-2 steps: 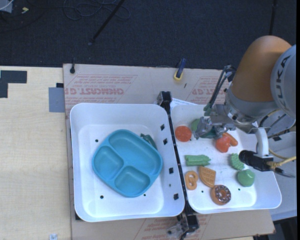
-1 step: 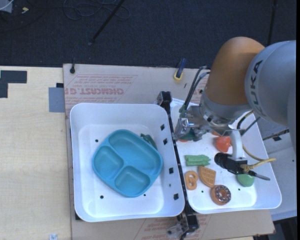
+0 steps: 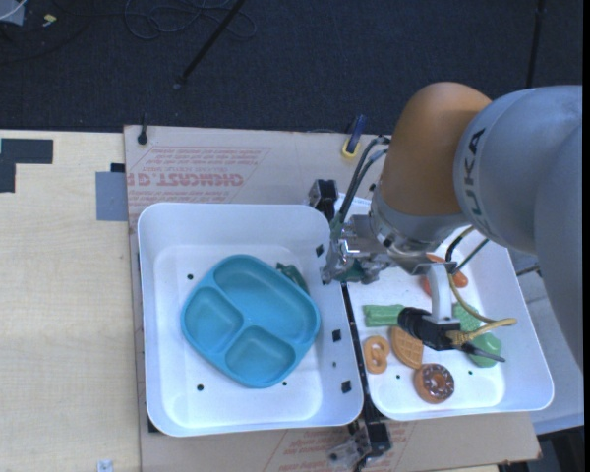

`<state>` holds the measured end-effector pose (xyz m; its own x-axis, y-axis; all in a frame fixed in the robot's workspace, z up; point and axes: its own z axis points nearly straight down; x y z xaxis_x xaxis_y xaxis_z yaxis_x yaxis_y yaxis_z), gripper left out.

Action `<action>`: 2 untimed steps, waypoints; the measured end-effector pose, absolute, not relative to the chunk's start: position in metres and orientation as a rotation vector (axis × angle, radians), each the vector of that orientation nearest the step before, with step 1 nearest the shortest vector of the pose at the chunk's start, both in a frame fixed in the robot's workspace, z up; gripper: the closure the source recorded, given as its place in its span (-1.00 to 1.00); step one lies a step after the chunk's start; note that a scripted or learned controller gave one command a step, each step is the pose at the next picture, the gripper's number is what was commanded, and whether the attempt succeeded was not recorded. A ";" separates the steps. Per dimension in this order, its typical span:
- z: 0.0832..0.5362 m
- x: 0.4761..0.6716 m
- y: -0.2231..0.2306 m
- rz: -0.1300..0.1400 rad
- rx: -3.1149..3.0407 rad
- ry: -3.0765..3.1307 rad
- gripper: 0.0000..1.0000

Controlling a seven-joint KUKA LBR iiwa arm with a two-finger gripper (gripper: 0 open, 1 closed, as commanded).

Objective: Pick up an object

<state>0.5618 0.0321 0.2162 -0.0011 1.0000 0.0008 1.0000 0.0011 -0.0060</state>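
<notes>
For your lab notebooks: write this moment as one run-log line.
arm: over bins' shared edge | claw: low there | blue divided plate: left bin | toy food: right bin

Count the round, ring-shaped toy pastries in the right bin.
2: a brown sprinkled doughnut near the right white bin's front edge, and a small orange pretzel-like ring by its left wall. The grey arm may hide others.

A pale wooden bench (image 3: 49,293) carries a brown cardboard sheet (image 3: 226,170) printed with red lettering, and on that sheet two shallow white bins sit side by side, touching along their inner rims, the left bin (image 3: 162,362) and the right bin (image 3: 531,362).
</notes>
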 end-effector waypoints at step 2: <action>0.220 0.558 0.038 0.005 -2.219 -2.218 1.00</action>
